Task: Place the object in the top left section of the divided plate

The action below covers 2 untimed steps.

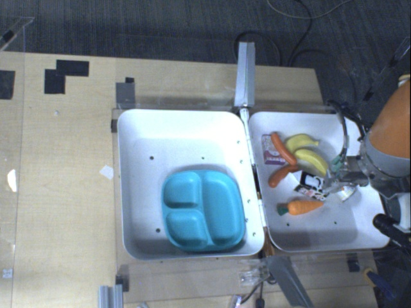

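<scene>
I have the gripper (334, 183) low in the right bin (308, 236), at the right of the frame, beside a small black-and-white item (310, 183) and just above the toy carrot (302, 207). I cannot tell how the gripper is set from this slant. Which object the program is after I can only guess; the bananas (306, 151) and sausages (282, 159) lie heaped toward the bin's upper left. The blue divided plate (204, 210) waits in the left bin (148, 146), lower middle of the frame, every section bare, so placing is not yet done.
</scene>
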### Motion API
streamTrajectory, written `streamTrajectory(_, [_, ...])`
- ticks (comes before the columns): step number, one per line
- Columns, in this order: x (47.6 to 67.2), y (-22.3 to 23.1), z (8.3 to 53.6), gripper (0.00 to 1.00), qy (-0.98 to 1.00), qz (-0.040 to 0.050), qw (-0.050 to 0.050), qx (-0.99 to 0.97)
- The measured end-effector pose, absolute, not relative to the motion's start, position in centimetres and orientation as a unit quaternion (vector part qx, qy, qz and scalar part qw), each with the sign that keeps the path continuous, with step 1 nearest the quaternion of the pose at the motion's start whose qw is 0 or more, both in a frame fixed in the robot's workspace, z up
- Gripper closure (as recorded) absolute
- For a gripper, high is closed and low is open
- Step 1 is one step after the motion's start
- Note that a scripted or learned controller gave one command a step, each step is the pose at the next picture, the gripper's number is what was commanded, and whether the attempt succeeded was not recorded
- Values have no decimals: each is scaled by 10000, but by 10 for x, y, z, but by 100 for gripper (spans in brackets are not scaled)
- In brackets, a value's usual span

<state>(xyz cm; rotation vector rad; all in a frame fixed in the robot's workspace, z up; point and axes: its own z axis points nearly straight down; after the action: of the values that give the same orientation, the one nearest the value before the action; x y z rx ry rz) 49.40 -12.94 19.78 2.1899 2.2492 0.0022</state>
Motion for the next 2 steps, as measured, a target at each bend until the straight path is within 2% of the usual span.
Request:
streamTrajectory(1, [506,-78,185,100,7321,12,13,6812])
streamTrajectory(2, [488,-43,185,100,7613,12,11,6484])
